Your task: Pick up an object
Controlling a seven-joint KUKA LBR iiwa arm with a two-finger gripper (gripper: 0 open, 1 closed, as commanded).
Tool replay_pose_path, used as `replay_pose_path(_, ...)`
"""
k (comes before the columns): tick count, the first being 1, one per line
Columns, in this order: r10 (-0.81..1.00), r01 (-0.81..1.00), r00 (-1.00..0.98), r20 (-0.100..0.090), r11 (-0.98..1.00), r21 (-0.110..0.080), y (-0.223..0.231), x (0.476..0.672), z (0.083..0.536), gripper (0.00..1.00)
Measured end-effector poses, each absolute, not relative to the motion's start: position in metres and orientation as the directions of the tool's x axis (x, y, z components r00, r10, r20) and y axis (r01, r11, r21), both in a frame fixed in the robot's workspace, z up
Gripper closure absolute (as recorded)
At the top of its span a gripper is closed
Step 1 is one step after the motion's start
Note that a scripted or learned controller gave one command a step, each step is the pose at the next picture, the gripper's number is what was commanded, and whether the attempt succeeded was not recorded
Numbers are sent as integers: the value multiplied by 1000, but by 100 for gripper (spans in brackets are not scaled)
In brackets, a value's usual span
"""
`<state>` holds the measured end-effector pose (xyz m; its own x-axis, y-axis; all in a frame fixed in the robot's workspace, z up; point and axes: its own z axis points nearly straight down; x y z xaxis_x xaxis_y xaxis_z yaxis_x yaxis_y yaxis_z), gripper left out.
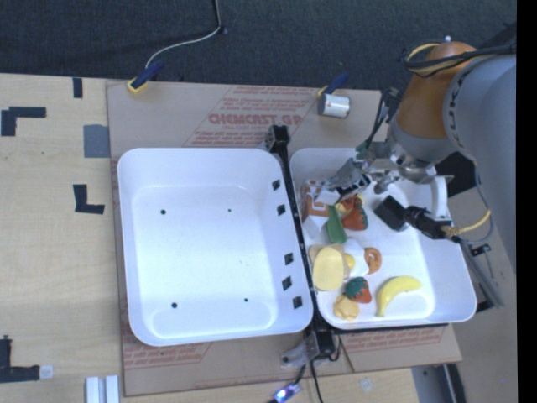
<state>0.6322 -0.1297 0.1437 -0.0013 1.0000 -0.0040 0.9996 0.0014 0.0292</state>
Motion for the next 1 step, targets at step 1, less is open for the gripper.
replay_pose_path(1,1000,1000,-1,-4,1,28,-130,632,143,0)
